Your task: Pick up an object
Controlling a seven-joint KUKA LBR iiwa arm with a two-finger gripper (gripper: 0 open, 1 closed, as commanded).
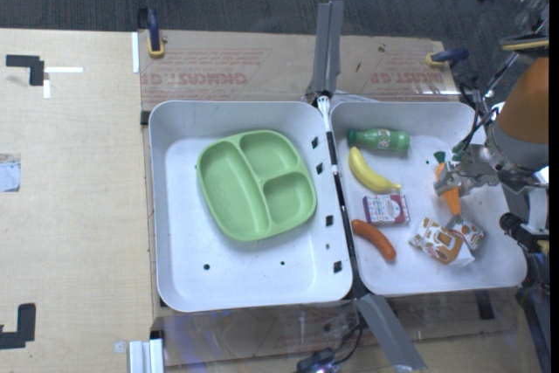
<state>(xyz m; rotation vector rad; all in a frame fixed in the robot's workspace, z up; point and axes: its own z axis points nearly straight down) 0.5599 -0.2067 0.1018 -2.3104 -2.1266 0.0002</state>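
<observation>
My gripper hangs low over the right side of the right bin, reaching in from the right edge. Directly under it lies an orange carrot with a green tip, partly hidden by the gripper body. Whether the gripper touches the carrot cannot be made out. Further left in the same bin lie a green bottle, a yellow banana, a small red and white packet and a red sausage. A crumpled orange and white packet sits just below the gripper.
The left bin holds a green divided plate. A raised divider separates the two bins. The orange band of the arm stands above the right bin's right wall. Blue clamps grip the bench's far edge.
</observation>
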